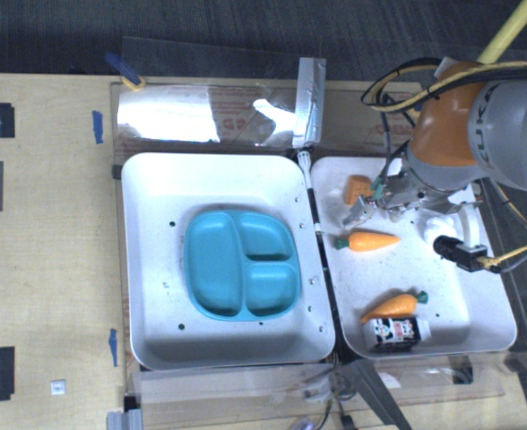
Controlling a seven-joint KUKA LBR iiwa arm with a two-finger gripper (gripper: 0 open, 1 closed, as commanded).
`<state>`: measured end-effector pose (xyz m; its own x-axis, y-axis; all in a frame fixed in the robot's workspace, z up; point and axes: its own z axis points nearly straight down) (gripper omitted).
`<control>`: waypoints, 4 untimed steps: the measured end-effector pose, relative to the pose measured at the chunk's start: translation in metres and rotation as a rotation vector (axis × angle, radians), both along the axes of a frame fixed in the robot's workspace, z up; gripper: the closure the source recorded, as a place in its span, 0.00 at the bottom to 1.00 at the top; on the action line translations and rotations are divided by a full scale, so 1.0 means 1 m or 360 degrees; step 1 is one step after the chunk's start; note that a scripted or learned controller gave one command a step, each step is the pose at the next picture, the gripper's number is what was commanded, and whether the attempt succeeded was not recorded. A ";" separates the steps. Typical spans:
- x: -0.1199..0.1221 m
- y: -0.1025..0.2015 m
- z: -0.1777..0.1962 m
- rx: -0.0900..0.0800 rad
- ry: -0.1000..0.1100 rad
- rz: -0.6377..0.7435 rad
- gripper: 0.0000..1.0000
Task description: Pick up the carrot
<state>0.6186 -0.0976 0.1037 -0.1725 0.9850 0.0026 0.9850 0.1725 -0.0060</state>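
Note:
A carrot (371, 240) with a green top lies on its side in the upper middle of the right bin (488, 330), tip pointing right. A second carrot (393, 305) lies lower in the same bin, its green top at the right end. My gripper (362, 207) hangs just above and slightly left of the upper carrot, close over it, with the orange-banded wrist (443, 133) behind it. Nothing shows held in the gripper.
A small orange piece (358, 188) sits beside the gripper at the bin's back. A black-and-white box (395, 331) lies under the lower carrot. The left bin (147, 195) holds a blue divided plate (242, 262). Cables (465, 253) trail along the right side.

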 end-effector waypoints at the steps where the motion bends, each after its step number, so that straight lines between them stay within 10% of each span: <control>1: 0.033 -0.048 0.043 -0.0005 -0.0018 0.0089 0.00; 2: -0.008 0.001 -0.016 -0.0001 -0.0015 0.0237 0.00; 3: -0.051 -0.020 -0.016 -0.0001 -0.0019 0.0042 0.00; 4: -0.049 -0.021 -0.006 -0.0002 -0.0028 0.0036 1.00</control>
